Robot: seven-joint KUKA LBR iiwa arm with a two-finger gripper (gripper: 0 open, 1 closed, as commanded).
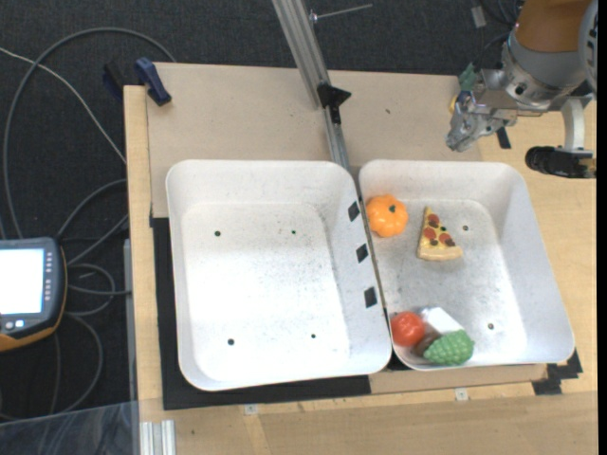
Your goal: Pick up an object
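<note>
Broccoli point(449, 348) and tomato point(408, 328) sit at the right bin's point(531, 254) near edge; pumpkin point(387, 215) and pizza slice point(438, 236) lie farther back; no writing reads; my gripper point(462, 131) hovers beyond that bin, grasping nothing.

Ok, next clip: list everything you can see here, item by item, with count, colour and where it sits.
bins: 2, white, side by side on the bench
pumpkin: 1, orange, right bin, far left corner
pizza slice: 1, yellow with red spots, right bin, right of the pumpkin
tomato: 1, red, right bin, near left corner
green toy: 1, green and bumpy, right bin near edge, beside the tomato
white item: 1, white, partly behind the green toy; kind unclear
bench: 1, tan board
clamp: 1, blue, far left corner of the bench
metal post: 1, grey, slanting over the bench
handheld screen: 1, orange-edged, left of the bench
cables: several, grey, on the dark floor
arm: 1, grey with orange band, upper right
gripper: 1, grey, above the bench beyond the right bin
</note>
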